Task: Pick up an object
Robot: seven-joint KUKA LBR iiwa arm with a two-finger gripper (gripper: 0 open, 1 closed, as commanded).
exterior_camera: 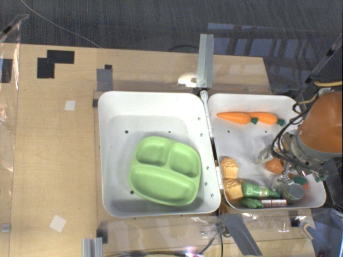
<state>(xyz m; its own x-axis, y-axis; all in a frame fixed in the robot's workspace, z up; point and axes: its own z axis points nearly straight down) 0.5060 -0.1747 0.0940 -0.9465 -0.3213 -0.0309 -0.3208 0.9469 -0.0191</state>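
Green and moulded into three compartments, a plastic divided plate (166,169) lies in the left bin (115,122), toward its near right corner. In the right bin (241,138), two orange carrots (249,118) lie end to end along the far edge. Two yellowish corn pieces (231,178) sit against the left wall near the front, with a green bottle (260,190) lying along the near edge just beside them. The gripper (289,175) hangs over the near right corner, close to a small orange object (274,165); whether its fingers are spread or closed cannot be told.
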